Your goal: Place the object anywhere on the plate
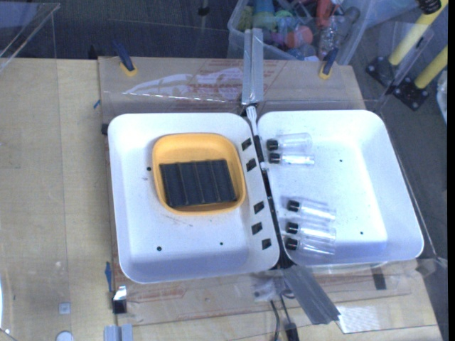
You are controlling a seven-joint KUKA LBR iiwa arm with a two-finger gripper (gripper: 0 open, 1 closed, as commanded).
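Note:
An orange-yellow plate sits in the left white bin. A dark ribbed rectangular object lies flat on the plate, covering most of its middle. Several clear vials with black caps lie in the right bin: two near its upper left and three near its lower left.
A metal divider strip runs between the bins, with black clips along the shared rim. A clear container of colourful toys stands behind the bins. Yellow poles stand at the upper right. Tan bench surface lies to the left.

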